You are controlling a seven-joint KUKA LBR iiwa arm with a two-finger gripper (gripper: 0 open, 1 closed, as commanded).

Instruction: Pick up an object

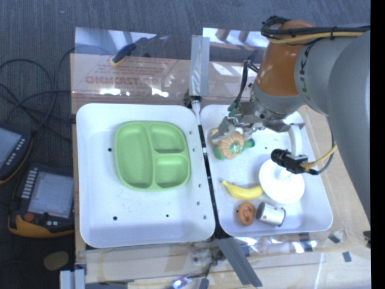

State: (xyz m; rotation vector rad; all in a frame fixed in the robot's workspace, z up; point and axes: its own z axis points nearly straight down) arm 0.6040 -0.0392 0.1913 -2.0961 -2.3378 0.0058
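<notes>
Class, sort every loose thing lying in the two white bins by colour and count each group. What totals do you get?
Green: 1, the divided plate
Yellow: 1, the banana
Orange: 2, the round toy and the small round piece
White: 2, the round lid and the small cup
Total: 6

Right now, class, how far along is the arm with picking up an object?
Done: the gripper has reached the right bin, right at the orange and green toy. In hand: whether it actually grips the toy cannot be told. Left: lifting something clear; the banana, white dish and green tray lie untouched.
</notes>
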